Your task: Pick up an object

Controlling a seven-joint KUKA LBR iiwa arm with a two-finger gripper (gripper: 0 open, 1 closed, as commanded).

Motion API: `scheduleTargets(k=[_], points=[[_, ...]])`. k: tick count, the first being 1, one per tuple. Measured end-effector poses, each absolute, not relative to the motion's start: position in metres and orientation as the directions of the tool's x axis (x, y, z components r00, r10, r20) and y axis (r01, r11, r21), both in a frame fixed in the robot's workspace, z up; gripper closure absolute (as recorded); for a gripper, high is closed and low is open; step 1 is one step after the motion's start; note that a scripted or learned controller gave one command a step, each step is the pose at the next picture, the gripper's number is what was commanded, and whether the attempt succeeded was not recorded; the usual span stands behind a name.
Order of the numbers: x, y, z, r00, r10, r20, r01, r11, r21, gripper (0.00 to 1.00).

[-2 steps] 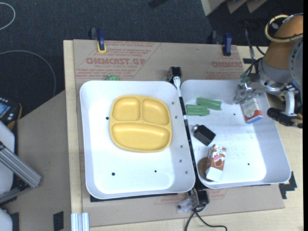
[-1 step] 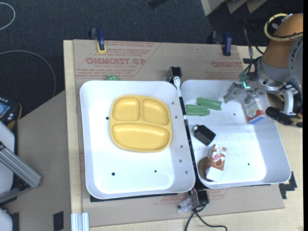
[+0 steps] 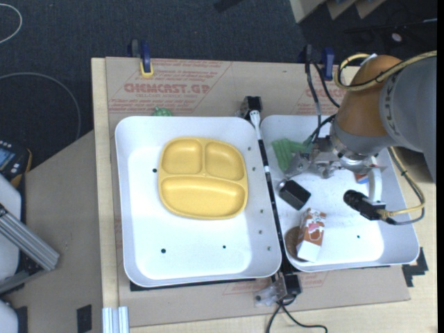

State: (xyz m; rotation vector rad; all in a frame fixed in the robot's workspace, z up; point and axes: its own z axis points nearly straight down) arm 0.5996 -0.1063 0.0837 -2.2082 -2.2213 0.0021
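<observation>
A brown board (image 3: 208, 82) on dark carpet (image 3: 62, 26) carries two white bins. The left bin (image 3: 139, 241) holds a yellow divided plate (image 3: 202, 177). In the right bin (image 3: 395, 245) lie a green object (image 3: 283, 151), a black block (image 3: 294, 193) and a small carton (image 3: 313, 236); the gripper (image 3: 326, 164) hangs over that bin's far side, its state impossible to tell.

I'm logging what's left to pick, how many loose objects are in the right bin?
3: a green item at the far left corner, a black block mid-left, a brown-and-white carton near the front. More may be hidden under the arm.

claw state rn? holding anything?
Claw: cannot be told. It sits low in the right bin by the green object, with the wrist blocking the view from above.
</observation>
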Motion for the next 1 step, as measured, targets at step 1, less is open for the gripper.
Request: scheduleTargets(k=[1], points=[[0.5602, -0.1055, 0.0843, 0.002, 1.0, 0.002, 1.0, -0.002, -0.006, 0.0]])
